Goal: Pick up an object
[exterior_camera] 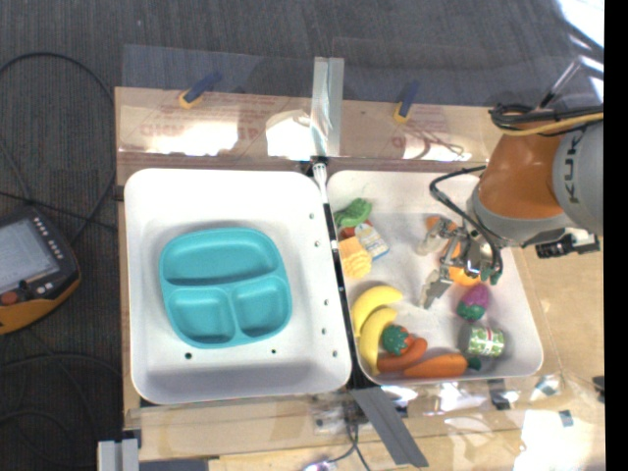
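Observation:
My gripper (pixel 433 266) is low in the right bin (pixel 412 186), in its right half, and points left. Its fingers are spread, with only bare bin floor between them, so it is open. A small orange piece (pixel 457 276) lies right against the gripper body, and I cannot tell whether they touch. Just below it sits a purple and green toy (pixel 473 301), then a green can (pixel 485 342). A yellow banana (pixel 374 313), a strawberry (pixel 394 340) and an orange carrot (pixel 428 365) lie at the front left. A green toy (pixel 353 211) and a yellow block (pixel 356 254) lie by the divider.
The left bin (pixel 147 204) holds a teal divided plate (pixel 226 285). The grey and orange arm (pixel 530 184) comes in over the right bin's right rim, with cables looped above it. A handheld controller (pixel 29 263) lies on the floor at far left.

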`<state>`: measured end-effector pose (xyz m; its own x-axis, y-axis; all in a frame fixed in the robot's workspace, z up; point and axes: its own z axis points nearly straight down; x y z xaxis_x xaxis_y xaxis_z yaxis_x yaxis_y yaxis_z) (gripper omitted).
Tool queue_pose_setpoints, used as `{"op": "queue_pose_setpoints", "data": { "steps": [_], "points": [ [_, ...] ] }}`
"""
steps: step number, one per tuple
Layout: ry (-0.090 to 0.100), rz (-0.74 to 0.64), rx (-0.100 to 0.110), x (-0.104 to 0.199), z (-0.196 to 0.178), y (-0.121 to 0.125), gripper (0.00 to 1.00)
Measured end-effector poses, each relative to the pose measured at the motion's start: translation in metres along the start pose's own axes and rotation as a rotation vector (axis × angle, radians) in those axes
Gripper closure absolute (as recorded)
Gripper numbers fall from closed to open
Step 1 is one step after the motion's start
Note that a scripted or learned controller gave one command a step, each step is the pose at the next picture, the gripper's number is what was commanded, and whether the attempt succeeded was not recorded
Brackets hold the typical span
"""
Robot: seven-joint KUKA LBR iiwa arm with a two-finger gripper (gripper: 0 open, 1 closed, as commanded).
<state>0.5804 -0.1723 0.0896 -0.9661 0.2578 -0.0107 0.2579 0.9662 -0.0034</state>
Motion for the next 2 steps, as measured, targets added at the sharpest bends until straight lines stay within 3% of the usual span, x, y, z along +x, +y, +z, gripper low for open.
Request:
{"op": "queue_pose_setpoints", "data": {
  "steps": [1,2],
  "points": [
    [-0.003,0.022,-0.002,-0.032,0.0,0.034,0.0],
    [-0.003,0.046,-0.004,-0.02,0.0,-0.048,0.0]
  ]
}}
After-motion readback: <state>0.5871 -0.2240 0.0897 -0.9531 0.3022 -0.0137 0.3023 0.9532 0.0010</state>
